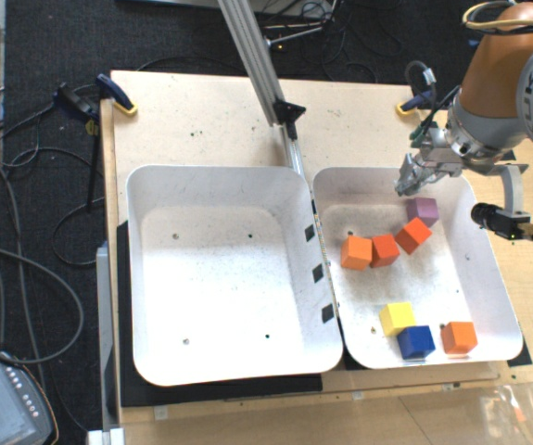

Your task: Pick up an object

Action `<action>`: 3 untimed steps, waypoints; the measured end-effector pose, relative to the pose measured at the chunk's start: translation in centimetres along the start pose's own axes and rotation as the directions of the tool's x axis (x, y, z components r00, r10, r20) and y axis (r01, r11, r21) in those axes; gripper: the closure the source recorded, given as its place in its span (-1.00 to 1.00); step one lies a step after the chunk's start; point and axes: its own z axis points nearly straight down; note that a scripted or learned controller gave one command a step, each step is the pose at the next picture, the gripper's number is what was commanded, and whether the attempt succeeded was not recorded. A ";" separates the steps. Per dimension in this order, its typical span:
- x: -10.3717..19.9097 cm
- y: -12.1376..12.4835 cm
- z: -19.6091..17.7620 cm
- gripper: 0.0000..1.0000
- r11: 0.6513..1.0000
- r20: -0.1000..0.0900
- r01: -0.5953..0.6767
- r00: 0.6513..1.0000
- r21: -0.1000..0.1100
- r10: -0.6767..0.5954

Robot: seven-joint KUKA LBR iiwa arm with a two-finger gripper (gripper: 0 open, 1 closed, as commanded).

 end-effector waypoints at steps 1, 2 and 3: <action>0.0 0.2 -3.3 1.00 1.000 -0.001 0.003 1.000 0.002 -0.003; 4.1 -2.2 -3.9 1.00 1.000 -0.003 0.006 1.000 0.009 -0.006; 9.5 -4.1 -4.5 1.00 1.000 -0.005 0.009 1.000 0.009 -0.009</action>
